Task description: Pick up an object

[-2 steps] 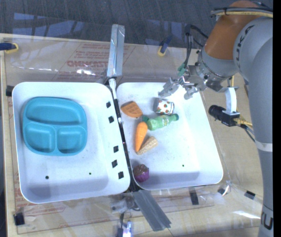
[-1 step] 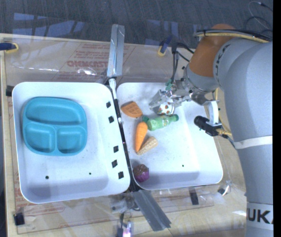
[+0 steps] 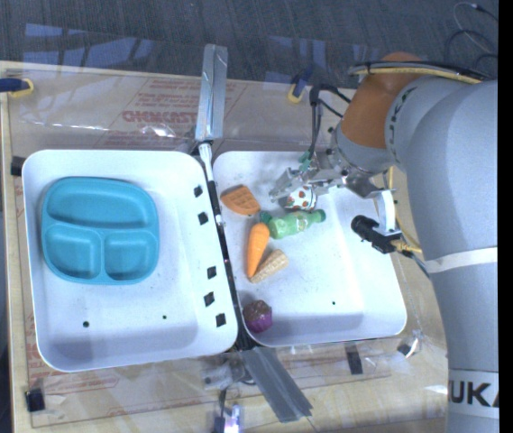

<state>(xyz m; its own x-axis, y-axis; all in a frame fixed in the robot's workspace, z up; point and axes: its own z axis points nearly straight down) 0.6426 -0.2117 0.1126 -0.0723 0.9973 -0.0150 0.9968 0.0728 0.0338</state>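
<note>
In the camera view, the gripper (image 3: 303, 188) is low in the right bin (image 3: 364, 296), near that bin's far edge, right over a small red-and-white object (image 3: 301, 197) and the green bottle-shaped toy (image 3: 294, 224) lying just beside it. Whether its fingers are closed on anything I cannot tell; the metal parts and the toys overlap there. Nothing looks lifted yet: the toy carrot (image 3: 256, 246), the tan wedge (image 3: 272, 262) touching it, the orange bread-like piece (image 3: 239, 199) by the divider and the dark purple piece (image 3: 257, 315) at the near edge all rest on the bin floor. The left bin (image 3: 103, 332) holds a blue divided tray (image 3: 99, 230). My judgement: the pick is at the reach or grasp stage, with closing securely and raising still to come
</note>
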